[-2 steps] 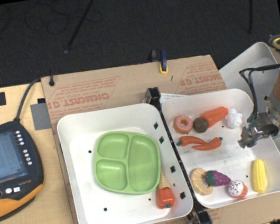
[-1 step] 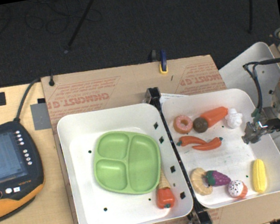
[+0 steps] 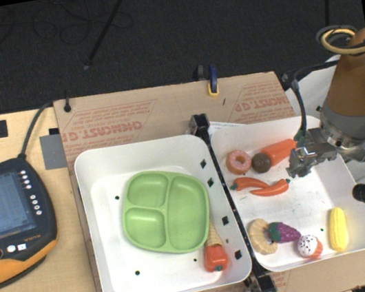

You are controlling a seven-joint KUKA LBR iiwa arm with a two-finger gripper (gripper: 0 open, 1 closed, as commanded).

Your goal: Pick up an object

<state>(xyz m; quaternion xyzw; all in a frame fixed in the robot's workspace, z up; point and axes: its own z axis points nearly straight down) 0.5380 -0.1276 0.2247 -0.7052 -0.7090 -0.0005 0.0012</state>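
We take the red chilli [image 3: 271,189] as the likeliest target: it lies flat on the floor of the right bin [image 3: 346,183], untouched, so we judge the pick not yet done. The gripper [image 3: 298,165] hangs just beside the chilli's right tip, above and to its right; we cannot tell how its jaws stand, and nothing shows between them. A carrot [image 3: 278,151], a brown ball [image 3: 261,161] and a pink doughnut [image 3: 238,162] lie near. A green plate [image 3: 166,211] rests in the left bin [image 3: 99,191].

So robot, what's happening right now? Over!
Gripper low in right bin, holding nothing seen. Red chili just beside it. Carrot and brown ball crowd close.
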